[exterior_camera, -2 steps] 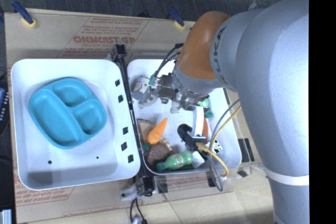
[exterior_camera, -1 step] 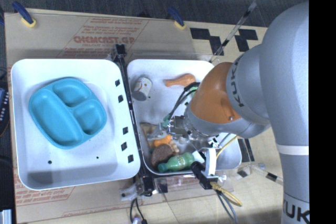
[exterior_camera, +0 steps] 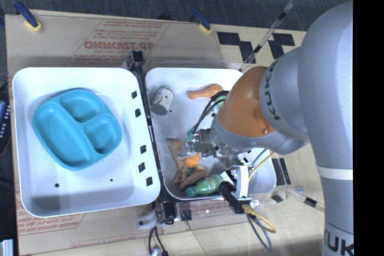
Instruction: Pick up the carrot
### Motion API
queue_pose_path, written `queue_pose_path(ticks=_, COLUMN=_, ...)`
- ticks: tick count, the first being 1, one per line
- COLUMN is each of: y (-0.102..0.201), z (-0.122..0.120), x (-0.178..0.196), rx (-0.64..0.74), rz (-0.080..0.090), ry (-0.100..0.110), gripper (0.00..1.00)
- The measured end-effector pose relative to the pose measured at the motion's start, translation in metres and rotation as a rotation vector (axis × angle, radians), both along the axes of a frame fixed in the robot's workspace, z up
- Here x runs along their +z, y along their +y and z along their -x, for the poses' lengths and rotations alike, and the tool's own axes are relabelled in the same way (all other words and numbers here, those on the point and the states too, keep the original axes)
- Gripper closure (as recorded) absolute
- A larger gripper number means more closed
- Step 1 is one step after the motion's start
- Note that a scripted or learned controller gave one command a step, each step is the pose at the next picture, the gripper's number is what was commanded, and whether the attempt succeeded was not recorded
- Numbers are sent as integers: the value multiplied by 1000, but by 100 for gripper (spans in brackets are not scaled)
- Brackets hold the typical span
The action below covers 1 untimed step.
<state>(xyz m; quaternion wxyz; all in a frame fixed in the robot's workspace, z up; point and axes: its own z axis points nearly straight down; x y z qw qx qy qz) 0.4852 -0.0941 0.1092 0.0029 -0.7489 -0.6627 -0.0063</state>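
Observation:
The carrot (exterior_camera: 204, 91), an orange tapered piece, lies near the far wall of the right bin (exterior_camera: 180, 78). My gripper (exterior_camera: 197, 150) hangs low over the front half of that bin, well forward of the carrot and apart from it. The grey arm and its orange band (exterior_camera: 246, 108) cover the bin's right side. A small orange item (exterior_camera: 191, 160) sits directly under the gripper; I cannot tell what it is or whether the gripper touches it.
A grey-white cup (exterior_camera: 161, 99) lies at the right bin's far left. A green item (exterior_camera: 204, 186) and brown pieces (exterior_camera: 189, 176) are piled at the front wall. The left bin (exterior_camera: 36, 198) bears a blue divided plate (exterior_camera: 77, 127).

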Motion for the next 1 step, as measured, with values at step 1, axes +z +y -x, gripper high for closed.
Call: queue_pose_path(ticks=1, y=26, z=-76, x=84, rx=-219, rz=9, ry=12, gripper=100)
